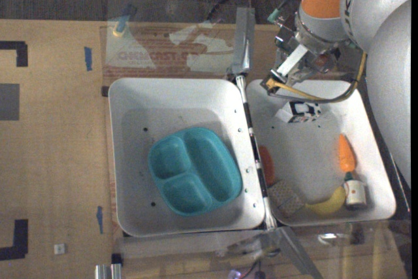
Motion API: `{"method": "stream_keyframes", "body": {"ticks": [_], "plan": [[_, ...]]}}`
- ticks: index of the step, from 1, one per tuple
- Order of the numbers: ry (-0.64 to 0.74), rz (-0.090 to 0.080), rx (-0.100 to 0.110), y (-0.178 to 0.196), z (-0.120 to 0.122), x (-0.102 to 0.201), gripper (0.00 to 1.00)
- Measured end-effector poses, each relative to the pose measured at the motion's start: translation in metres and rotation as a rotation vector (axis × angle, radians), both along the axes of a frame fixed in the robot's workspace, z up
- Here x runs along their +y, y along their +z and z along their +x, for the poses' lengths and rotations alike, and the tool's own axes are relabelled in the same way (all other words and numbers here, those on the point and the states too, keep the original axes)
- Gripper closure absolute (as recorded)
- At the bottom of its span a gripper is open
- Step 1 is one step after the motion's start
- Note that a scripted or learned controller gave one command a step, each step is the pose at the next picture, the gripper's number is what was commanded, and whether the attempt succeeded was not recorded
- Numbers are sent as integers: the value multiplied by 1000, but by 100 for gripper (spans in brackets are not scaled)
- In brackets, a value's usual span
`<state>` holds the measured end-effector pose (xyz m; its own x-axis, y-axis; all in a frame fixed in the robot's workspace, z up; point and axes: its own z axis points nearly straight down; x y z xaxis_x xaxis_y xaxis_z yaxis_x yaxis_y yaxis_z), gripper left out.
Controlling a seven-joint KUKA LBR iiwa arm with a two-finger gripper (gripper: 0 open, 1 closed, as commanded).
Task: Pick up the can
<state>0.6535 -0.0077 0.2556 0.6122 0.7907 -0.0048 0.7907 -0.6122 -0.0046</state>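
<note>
The arm [366,3] is reaching in over the far side of the right bin [379,140], and the end effector [302,110] is hanging above that bin's far left part, well apart from the can [354,193]. Whether it is apart or together I cannot tell from this angle, and nothing is showing in its grip. The can is sitting toward the near right corner of the right bin, so the approach is looking barely begun.

To do this step well, the arm is going to need to travel across the bin toward that corner and come down squarely over the can. The crowding is the main risk. A carrot [346,153] is lying just beyond the can, and a banana [328,203] is curling up against its left side, seemingly touching it. The bin wall is also close on the right. A closing line that is running between the carrot and the near wall is probably giving the most room.

The left bin [124,140] is holding a teal divided plate [194,170], lying flat near its middle. The right bin is also holding a pale mesh-like pad [285,196] beside the banana, and a reddish thing [264,165] against its left wall, too hidden to name.
</note>
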Motion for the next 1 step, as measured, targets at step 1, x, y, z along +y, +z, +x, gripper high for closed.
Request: {"method": "stream_keyframes", "body": {"ticks": [1], "plan": [[-287,-2,-4,73,-25,-15,100]]}}
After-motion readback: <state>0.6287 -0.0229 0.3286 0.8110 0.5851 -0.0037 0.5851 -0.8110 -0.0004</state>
